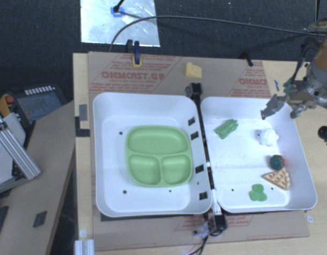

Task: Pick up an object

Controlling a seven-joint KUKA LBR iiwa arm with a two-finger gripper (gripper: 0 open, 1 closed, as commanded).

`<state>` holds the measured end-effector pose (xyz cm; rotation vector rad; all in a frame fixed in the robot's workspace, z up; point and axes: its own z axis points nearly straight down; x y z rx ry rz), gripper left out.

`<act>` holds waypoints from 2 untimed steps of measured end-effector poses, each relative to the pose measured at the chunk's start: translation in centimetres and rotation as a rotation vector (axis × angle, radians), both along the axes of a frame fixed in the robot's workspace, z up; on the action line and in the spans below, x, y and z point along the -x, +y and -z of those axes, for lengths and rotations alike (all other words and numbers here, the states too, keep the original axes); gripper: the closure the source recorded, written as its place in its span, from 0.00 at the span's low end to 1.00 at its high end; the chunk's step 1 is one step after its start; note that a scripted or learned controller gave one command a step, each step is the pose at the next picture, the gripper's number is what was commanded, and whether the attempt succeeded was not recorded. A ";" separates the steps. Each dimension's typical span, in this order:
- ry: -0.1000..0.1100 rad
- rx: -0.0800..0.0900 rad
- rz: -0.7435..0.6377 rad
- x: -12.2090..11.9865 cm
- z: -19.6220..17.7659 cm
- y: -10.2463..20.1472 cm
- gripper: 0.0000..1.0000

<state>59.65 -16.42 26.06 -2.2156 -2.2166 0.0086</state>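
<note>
We look down at a slant on 2 shallow white bins side by side on a bench. The left bin (107, 116) holds a pale green divided plate (158, 155) with 3 compartments at its centre. The right bin (243, 108) holds 5 small objects: a green ridged piece (226, 128) at 10 o'clock, a white crumpled lump (268, 137) at 2 o'clock, a dark green and red ball (276, 161) at 3 o'clock, an orange pizza-slice toy (277, 179) touching just below the ball at 4 o'clock, and a green leafy piece (257, 193) at 5 o'clock. The gripper (283, 107) hangs above the right bin's 1 o'clock corner with its 2 fingers spread apart and nothing between them.
</note>
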 end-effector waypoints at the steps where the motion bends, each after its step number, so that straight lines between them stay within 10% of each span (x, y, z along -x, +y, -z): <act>1: -0.011 0.002 -0.003 -0.2 -0.7 0.0 0.00; 2: -0.008 0.001 -0.005 -0.5 4.0 0.9 0.00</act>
